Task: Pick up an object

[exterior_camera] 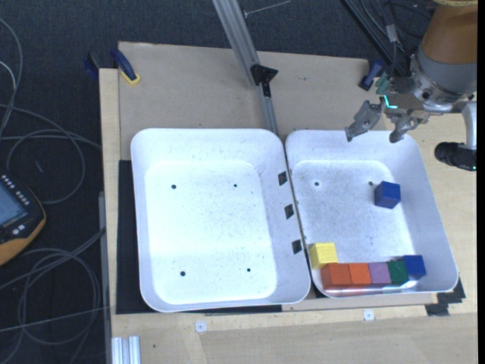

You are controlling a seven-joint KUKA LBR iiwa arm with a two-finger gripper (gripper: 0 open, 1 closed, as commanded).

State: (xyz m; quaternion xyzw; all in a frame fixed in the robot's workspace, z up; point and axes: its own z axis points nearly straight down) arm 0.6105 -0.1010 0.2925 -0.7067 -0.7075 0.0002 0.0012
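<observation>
Bins are sitting side by side on the bench, and the left bin (204, 218) is offering nothing to grasp. In the right bin (364, 180), blocks are lining the near wall: a yellow cube (323, 253), then an orange block (337, 274), another orange one (359, 273), a purple block (379, 272), a green block (397, 271) and a blue cube (414, 265), all touching. A lone blue cube (387, 194) is standing apart nearer the far wall, and it is probably the easiest target. The gripper (381, 126) is hovering above the far rim, fingers spread wide and holding nothing. To do this well, it should be centring over the lone cube, squaring its fingers to opposite faces, then descending before closing.
</observation>
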